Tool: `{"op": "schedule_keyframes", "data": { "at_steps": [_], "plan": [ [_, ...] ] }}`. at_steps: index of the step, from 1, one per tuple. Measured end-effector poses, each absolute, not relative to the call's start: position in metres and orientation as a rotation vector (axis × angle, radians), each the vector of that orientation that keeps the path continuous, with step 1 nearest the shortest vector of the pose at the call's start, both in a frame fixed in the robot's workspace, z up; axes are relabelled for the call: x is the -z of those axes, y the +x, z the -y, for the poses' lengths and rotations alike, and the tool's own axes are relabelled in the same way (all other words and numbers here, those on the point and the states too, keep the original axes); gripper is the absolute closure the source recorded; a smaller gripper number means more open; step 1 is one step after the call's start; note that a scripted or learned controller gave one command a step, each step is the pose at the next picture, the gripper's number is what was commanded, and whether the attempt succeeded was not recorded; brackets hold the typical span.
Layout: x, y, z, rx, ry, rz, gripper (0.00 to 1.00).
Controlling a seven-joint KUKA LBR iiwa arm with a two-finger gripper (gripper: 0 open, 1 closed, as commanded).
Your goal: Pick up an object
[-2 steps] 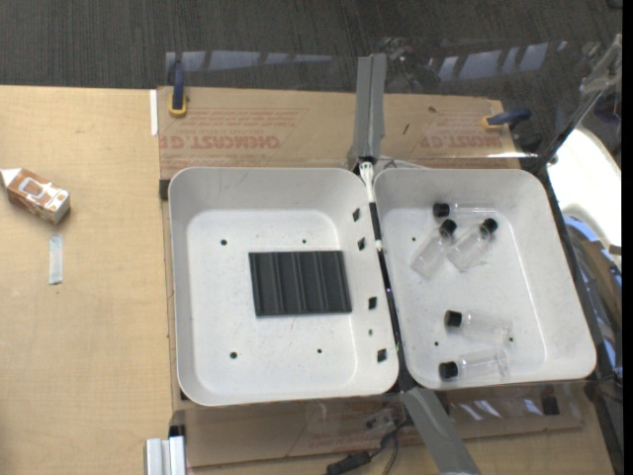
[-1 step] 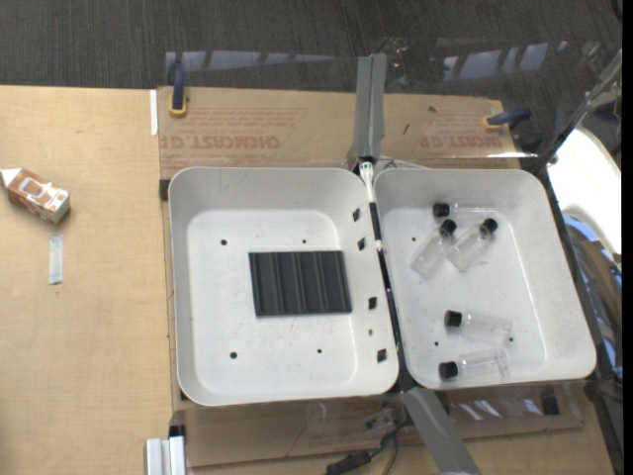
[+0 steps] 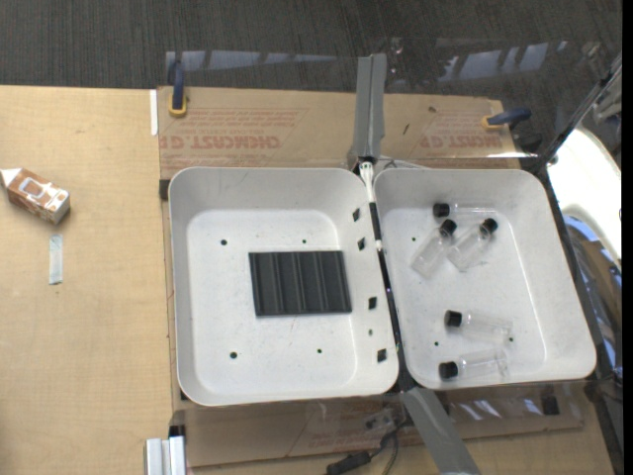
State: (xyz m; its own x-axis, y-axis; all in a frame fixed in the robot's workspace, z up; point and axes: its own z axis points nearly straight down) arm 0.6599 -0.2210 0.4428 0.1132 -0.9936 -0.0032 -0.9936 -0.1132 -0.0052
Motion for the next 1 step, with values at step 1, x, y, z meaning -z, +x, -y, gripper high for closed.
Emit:
{"op": "schedule_keyframes", "data": {
  "at_steps": [1],
  "plan": [
    [-0.4387, 0.66, 0.1986, -0.007, -2.744, -1.519, 0.0]
  ]
}}
